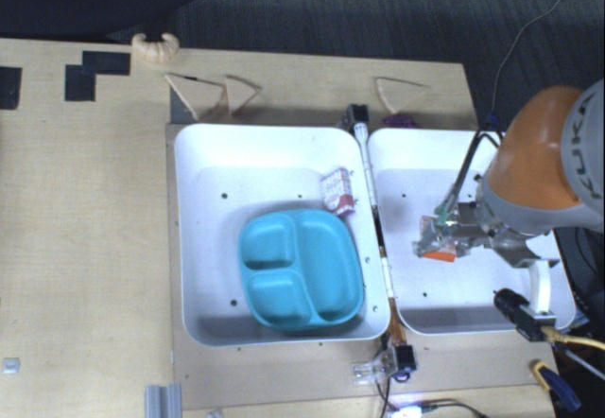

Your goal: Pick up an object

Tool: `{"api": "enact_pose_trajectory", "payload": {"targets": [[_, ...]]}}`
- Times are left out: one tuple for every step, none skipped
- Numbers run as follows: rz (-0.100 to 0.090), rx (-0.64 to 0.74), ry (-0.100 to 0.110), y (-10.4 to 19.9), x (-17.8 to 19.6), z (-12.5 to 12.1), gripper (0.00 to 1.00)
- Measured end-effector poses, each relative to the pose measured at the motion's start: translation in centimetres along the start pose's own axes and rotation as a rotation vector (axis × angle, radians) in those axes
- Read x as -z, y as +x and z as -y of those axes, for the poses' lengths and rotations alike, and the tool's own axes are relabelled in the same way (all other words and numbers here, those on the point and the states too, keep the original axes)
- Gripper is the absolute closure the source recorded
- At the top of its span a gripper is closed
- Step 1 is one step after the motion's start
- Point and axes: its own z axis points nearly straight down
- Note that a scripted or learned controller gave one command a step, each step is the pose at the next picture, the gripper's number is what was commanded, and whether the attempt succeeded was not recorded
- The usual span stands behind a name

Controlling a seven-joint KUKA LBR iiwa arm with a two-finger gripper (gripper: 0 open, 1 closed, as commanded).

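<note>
The light wooden bench [85, 246] carries two shallow white bins side by side. Nearest the camera, in the left white bin [203, 217], lies a turquoise plastic plate with three compartments [301, 267], resting flat toward the near wall. Just beyond its far right corner sits a small crumpled packet, white with red print [337, 190], close to the divider between the bins; the two are near each other, and contact cannot be confirmed.

In the right white bin [406, 208], the pincer [440, 238] hangs low over the floor on the grey arm with the orange band [534, 165]. A small orange item [438, 256] shows at its tip. Whether it is a held object or part of the tool cannot be told, nor whether the fingers are spread or pressed together.

Judged step: descent or grasp attempt in the right bin. The next move calls for a confirmed grip, then a straight vertical lift.

Obstructions: the bin wall lies near the wrist, and a black cable [468, 170] runs just beside the tool.
</note>
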Motion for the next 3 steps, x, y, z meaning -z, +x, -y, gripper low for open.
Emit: {"api": "enact_pose_trajectory", "payload": {"targets": [[-0.001,0.003,-0.001,2.5,1.2,-0.1,1.0],[0.0,0.001,-0.001,1.9,1.0,-0.1,1.0],[0.0,0.0,0.001,1.0,0.0,0.0,1.0]]}}
